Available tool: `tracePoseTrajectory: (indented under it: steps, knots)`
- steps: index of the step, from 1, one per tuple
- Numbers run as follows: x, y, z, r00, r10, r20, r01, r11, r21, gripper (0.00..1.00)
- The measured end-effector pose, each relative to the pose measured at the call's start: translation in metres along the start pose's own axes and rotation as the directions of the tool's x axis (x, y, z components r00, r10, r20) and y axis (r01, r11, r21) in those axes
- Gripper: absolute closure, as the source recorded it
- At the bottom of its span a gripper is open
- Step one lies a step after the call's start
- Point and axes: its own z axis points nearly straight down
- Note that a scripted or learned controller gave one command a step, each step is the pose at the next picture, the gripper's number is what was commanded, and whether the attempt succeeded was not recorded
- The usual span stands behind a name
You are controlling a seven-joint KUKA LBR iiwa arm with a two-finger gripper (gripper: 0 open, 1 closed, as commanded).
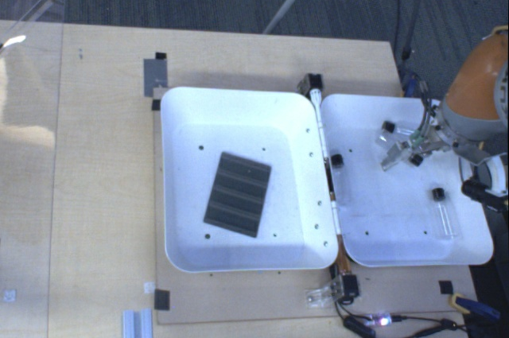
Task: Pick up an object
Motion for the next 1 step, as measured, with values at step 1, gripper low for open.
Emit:
tracePoseTrajectory:
  steps: [1]
  knots:
    - [-0.0014, 0.0061, 0.0002, 1.0, -0.012, 0.0, 0.012, 1.0, -0.001, 0.0]
